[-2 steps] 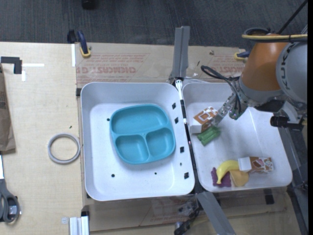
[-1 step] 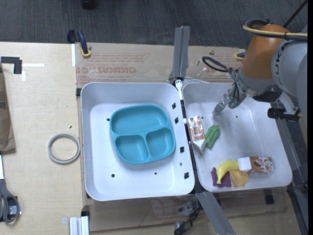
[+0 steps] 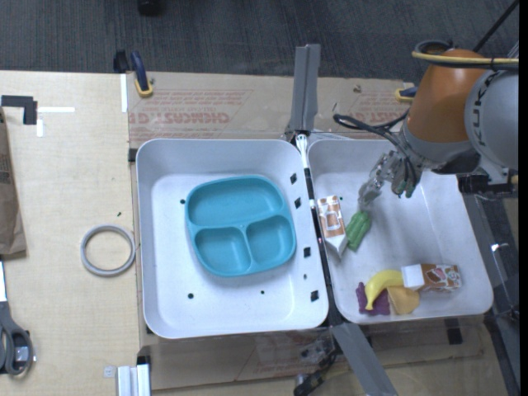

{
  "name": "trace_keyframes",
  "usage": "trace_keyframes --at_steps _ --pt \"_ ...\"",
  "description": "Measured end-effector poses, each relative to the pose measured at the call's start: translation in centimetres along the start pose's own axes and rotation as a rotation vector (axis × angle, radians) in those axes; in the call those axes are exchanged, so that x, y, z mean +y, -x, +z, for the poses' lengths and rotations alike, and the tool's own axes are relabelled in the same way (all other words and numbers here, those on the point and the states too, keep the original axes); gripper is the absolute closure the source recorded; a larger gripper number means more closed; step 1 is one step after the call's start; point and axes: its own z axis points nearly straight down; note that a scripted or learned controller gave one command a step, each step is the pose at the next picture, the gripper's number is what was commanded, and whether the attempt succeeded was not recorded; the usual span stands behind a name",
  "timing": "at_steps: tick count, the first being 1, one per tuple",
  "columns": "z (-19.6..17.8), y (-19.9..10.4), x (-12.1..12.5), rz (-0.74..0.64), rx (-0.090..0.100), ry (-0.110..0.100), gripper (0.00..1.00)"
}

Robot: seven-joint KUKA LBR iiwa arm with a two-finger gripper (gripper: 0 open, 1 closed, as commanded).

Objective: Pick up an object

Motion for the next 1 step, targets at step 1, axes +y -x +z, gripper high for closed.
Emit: trace_keyframes --at_steps 1 --pt "0.07 0.92 -5.1 -0.164 0.001 0.0 1.0"
